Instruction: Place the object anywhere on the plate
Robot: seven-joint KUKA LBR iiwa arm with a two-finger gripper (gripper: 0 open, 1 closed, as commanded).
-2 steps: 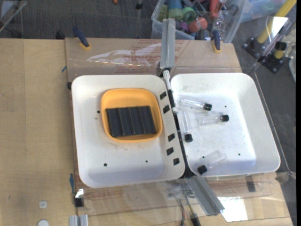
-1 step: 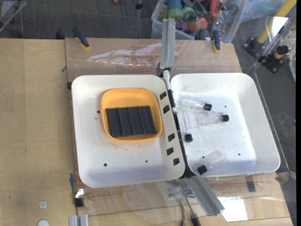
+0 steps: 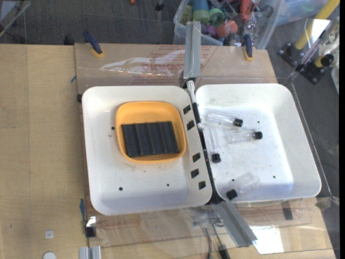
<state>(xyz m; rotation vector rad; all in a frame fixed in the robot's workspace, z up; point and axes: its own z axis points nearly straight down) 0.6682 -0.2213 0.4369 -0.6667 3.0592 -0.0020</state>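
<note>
An orange plate [image 3: 125, 117] with rounded corners lies in the left white bin [image 3: 102, 182]. A black ridged rectangular block [image 3: 150, 139] rests flat on the plate and covers most of its middle. In the right white bin [image 3: 285, 161] lie several clear plastic vials with black caps. One vial [image 3: 222, 119] is near the bin's upper left. Another vial [image 3: 241, 137] lies just below it. A third vial [image 3: 213, 143] runs along the left wall. One more vial [image 3: 246, 182] sits near the front edge.
A clear tub of colourful toys [image 3: 232, 7] stands behind the bins. A metal bar [image 3: 192, 47] runs back from the divider between the bins, and black clips [image 3: 195, 158] line that divider. Wooden bench [image 3: 32, 144] spreads to the left.
</note>
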